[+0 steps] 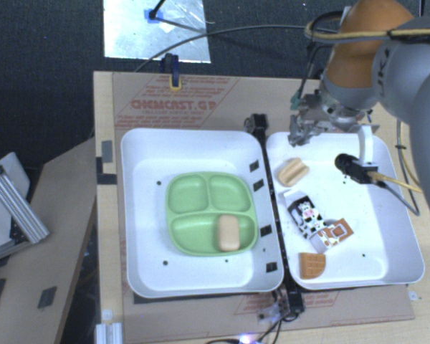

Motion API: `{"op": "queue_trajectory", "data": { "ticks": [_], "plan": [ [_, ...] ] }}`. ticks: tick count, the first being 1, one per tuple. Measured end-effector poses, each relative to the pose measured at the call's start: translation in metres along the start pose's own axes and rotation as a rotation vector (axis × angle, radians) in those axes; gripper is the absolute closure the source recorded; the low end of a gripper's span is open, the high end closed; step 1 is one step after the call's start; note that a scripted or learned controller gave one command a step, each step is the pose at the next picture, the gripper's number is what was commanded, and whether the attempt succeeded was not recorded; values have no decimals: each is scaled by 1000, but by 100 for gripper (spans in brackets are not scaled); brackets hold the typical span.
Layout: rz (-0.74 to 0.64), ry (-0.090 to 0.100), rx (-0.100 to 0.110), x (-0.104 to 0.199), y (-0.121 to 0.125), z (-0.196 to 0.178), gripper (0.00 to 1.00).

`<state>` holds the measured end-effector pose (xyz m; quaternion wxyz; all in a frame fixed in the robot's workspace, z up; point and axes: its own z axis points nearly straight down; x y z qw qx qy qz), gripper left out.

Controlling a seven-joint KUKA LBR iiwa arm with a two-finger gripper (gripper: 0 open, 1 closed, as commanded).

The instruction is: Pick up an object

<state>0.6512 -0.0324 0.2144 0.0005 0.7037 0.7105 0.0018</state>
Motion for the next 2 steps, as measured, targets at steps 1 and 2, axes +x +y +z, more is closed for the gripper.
{"op": "queue_trajectory", "data": {
  "ticks": [1,2],
  "plan": [
    [0,1,0,54,5,-13,100],
    [0,0,0,106,16,-7,100]
  ]
}}
